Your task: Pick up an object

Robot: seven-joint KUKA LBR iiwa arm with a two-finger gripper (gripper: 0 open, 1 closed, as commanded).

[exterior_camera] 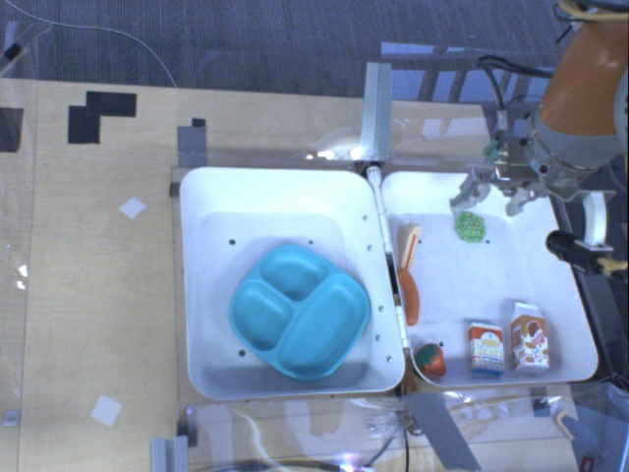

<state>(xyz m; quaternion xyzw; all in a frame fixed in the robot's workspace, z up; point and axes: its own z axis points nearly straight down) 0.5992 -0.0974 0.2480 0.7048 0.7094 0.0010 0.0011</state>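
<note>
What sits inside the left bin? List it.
Inside the left bin lies one blue divided plate, its three compartments bare. The bin floor beneath the plate is covered, so nothing can be said of that patch.

The arm (587, 87) wears a broad orange band over a grey wrist, black cables looping at ten o'clock, ending in a metal two-fingered hand (494, 197).
</note>
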